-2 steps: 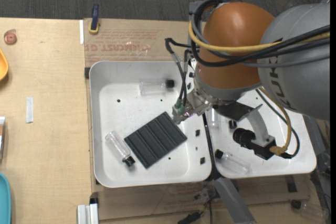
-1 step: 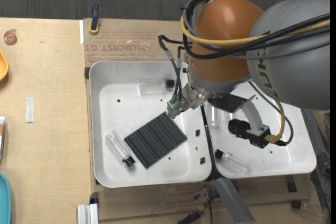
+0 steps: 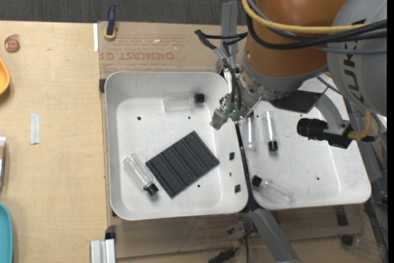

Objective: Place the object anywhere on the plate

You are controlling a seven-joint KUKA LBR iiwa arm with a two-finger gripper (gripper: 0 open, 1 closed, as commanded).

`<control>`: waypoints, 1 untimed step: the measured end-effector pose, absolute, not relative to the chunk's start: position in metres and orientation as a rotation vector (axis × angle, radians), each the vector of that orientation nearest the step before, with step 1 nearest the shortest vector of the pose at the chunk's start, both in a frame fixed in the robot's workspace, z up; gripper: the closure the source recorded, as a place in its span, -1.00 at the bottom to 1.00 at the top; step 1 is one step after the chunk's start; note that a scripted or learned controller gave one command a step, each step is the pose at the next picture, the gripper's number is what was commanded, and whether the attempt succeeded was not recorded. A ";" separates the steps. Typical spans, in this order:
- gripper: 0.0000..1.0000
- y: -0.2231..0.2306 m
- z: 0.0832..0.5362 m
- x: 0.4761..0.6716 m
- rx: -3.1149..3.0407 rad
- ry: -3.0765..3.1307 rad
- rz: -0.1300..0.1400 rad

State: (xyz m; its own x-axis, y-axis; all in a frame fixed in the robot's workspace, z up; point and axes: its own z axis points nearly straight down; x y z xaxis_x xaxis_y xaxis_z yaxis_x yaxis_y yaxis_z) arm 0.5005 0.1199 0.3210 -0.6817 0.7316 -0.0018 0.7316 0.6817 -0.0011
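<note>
The claw hangs over the seam between the two bins, at the upper right edge of the left bin. Whether it is wide or pinched I cannot tell; the arm's bulk blocks it.

The left bin holds a dark ribbed plate lying flat and askew. A clear vial with a black cap rests near the bin's top, apart from the plate, and a second vial lies just beside the plate's left corner.

The right bin holds what look like two vials side by side under the wrist, and another vial near the front left corner.
</note>
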 end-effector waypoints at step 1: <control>1.00 0.074 0.292 0.478 1.116 2.937 -0.003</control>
